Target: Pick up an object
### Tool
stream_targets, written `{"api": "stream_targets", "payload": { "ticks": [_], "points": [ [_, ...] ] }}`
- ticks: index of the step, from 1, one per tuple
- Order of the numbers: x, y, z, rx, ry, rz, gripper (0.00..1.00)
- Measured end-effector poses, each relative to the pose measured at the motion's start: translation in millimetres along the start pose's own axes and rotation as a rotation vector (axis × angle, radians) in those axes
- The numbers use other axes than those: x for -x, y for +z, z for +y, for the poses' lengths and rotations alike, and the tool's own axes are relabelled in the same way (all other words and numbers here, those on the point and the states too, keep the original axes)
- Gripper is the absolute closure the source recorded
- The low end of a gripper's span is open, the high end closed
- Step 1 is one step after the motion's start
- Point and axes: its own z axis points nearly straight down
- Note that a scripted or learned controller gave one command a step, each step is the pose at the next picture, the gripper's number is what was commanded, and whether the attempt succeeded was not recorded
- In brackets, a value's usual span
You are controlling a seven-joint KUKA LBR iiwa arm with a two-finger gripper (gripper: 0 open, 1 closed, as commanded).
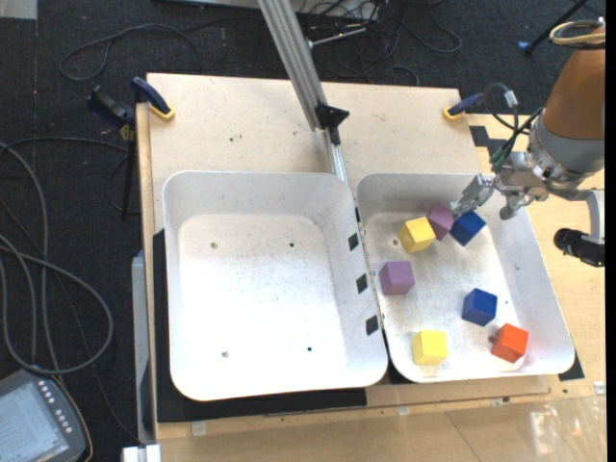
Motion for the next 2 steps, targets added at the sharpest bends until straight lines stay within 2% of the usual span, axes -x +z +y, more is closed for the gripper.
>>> {"api": "stream_targets", "payload": {
  "ticks": [1, 2],
  "points": [
    [5, 62, 2, 0.000, 0.001, 0.000, 0.00],
    [6, 92, 4, 0.010, 0.001, -0.002, 0.00]
  ]
}}
